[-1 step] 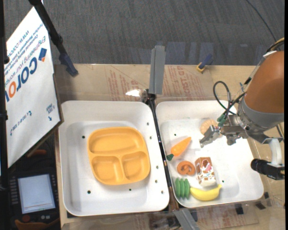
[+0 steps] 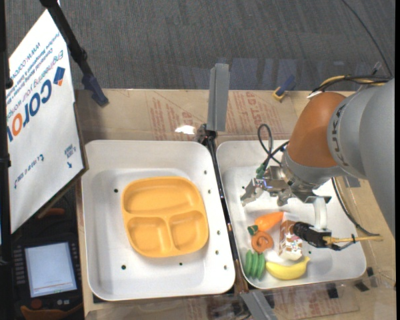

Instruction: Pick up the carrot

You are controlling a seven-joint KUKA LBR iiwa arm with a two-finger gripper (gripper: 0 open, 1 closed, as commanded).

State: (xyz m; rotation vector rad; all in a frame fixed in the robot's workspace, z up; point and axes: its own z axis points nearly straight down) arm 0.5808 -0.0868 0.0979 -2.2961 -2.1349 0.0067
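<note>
Carrot [image 2: 272, 220], small and orange with a green stub at its lower left end, lying at a slant on the floor of the right bin [image 2: 350, 262], just below the pincer [image 2: 275, 187]. Probably a light, hard plastic toy: stiff, smooth, a little slippery, tapered, so liable to squirt out of a pinch near the thin tip. Best taken across the thick middle, jaws set square to its long axis. Crowded from below by an orange ring [image 2: 261, 243], green pods [image 2: 255, 264], a banana [image 2: 288, 269] and a small carton [image 2: 291, 241], so little room on that side.

Pincer hanging over the bin's upper middle, nothing seen between its fingers. Open or closed: cannot tell, metal parts and cables tangled into one blur. Contact with the carrot likewise unclear. Carrot's upper right end close under the wrist hardware. Orange tray [image 2: 165, 217] in the left bin [image 2: 100, 259], well apart.
</note>
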